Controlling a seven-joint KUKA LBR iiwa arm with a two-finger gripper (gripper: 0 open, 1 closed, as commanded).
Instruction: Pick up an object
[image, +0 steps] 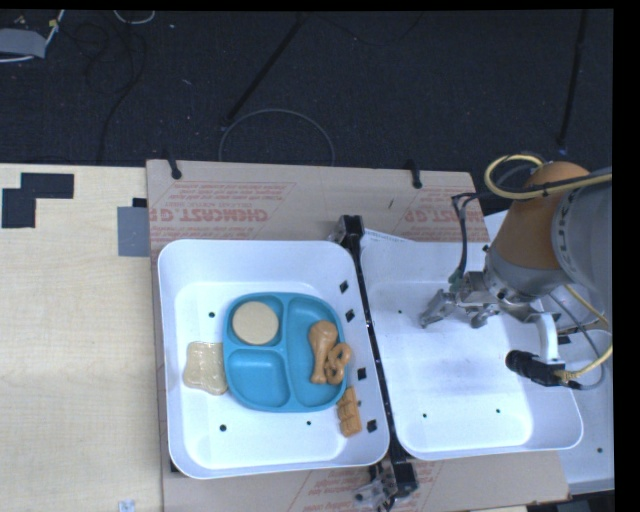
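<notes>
In the left bin (195, 262) lies a blue divided plate (262, 388). A round tan disc (254, 322) sits in its upper left compartment and a brown twisted piece (328, 352) in its right one. A pale beige slab (205, 367) lies on the bin floor just left of the plate. A small orange-brown piece (349, 411) rests by the plate's lower right corner. My gripper (455, 318) hangs over the upper part of the right bin (470, 412), far from all these objects. Its two grey fingers are spread open with nothing between them.
A black clamp strip (362, 330) runs between the two bins. Both bins rest on a cardboard sheet (260, 205). The grey arm with its orange band (535, 225) and its cables fills the right bin's upper right corner. A wooden benchtop (70, 350) lies to the left.
</notes>
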